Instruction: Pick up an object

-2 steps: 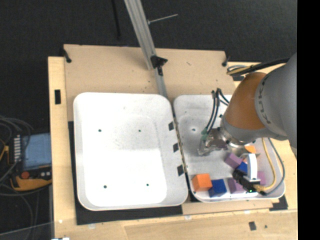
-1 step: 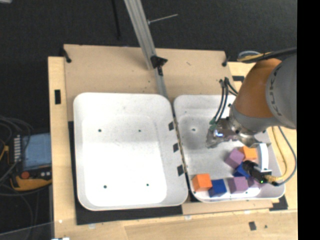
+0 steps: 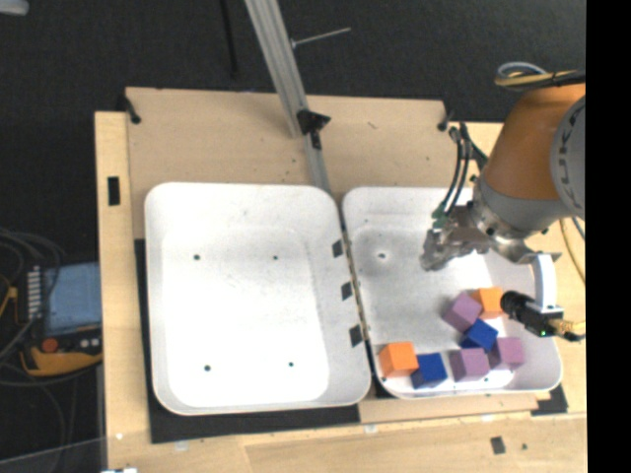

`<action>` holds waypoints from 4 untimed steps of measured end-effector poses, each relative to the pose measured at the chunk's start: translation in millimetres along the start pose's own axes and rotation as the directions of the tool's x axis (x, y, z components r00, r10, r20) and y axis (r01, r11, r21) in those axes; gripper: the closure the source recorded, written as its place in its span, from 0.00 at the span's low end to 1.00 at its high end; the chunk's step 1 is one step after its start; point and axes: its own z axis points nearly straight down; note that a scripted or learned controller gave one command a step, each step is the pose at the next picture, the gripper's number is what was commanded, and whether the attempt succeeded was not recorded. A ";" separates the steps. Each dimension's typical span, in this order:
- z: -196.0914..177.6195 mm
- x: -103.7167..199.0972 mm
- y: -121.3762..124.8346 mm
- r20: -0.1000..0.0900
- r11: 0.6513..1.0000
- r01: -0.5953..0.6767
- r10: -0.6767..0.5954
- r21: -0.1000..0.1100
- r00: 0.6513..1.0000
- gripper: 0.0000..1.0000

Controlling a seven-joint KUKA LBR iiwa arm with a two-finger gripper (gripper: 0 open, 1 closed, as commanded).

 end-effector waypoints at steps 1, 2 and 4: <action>-49.8 -1.4 1.9 0.000 1.000 0.002 -0.002 -0.003 1.000 1.00; -34.8 49.3 -1.0 -0.003 1.000 0.003 -0.003 0.003 1.000 1.00; -29.5 157.9 4.8 -0.004 1.000 0.006 -0.006 0.002 1.000 1.00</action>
